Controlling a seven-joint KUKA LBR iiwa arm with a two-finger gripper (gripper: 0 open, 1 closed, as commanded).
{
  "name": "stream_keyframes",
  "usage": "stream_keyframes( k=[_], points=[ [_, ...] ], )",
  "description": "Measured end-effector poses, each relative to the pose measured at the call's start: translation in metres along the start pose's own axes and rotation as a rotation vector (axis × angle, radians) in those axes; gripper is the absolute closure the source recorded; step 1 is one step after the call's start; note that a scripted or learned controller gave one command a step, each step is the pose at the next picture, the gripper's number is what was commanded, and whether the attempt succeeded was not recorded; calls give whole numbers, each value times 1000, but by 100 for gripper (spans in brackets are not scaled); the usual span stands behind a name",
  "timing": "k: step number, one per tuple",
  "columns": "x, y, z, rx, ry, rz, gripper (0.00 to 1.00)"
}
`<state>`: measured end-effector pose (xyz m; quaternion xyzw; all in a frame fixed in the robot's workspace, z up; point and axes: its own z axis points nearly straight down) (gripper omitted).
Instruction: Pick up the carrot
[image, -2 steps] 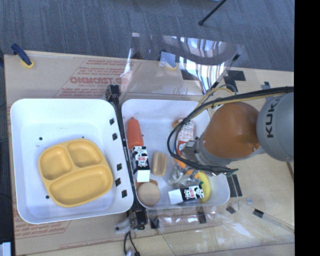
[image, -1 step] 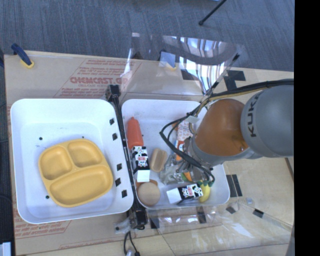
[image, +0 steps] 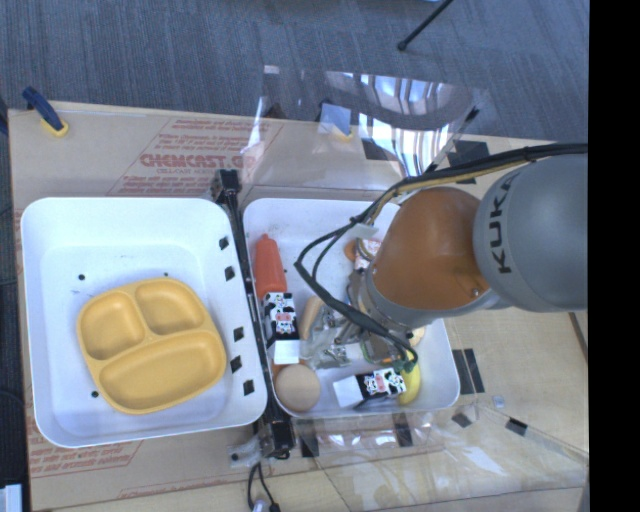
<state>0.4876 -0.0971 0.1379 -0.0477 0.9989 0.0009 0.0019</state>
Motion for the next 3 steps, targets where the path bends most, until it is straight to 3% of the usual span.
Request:
stream_keyframes(
  k=[1, 2, 3],
  points=[
    [-30, 5, -182, 9, -17, 43, 100],
    [-28, 6, -175, 5, -2, 44, 0],
    [-24, -41, -56, -1, 10, -182, 0]
  ],
)
